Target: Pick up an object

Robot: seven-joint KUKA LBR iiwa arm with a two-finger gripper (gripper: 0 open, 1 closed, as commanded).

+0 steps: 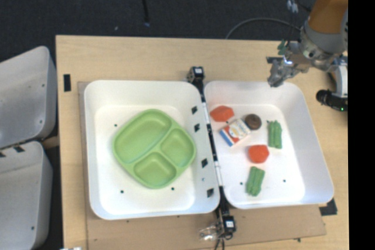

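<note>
Green bean and other items lie untouched in right bin; my pincer hovers above its far rim, finger state unclear, nothing picked yet.

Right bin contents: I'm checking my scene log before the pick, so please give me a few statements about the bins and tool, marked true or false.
1. The green divided plate lies in the left bin. True.
2. The tool hangs above the right bin's far edge. True.
3. The tool grips the small box. False: the box lies on the bin floor, apart from the tool.
4. The dark round piece sits on the plate. False: it lies in the right bin beside the box.
</note>
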